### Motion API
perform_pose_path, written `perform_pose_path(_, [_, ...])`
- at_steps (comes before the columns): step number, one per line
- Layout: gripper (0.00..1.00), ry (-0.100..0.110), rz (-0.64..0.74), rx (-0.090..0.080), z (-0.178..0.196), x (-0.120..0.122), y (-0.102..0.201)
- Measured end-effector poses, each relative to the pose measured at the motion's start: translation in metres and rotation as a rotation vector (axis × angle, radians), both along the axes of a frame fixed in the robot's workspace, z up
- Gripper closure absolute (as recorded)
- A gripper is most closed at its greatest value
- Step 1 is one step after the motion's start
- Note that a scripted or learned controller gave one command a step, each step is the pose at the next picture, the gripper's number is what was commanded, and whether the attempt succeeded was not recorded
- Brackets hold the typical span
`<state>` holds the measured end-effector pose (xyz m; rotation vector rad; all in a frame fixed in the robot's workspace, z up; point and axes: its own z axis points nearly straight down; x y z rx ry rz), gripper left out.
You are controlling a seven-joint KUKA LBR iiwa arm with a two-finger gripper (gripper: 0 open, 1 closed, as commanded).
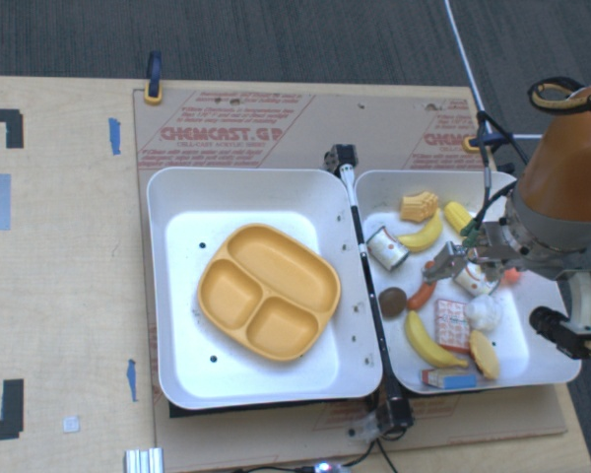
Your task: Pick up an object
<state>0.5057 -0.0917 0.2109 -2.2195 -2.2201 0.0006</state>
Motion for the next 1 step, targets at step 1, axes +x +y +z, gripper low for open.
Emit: perform_pose_path(1, [0.00, -0.003, -0.003, -0.004, -0.1156, 0.0263, -0.0189])
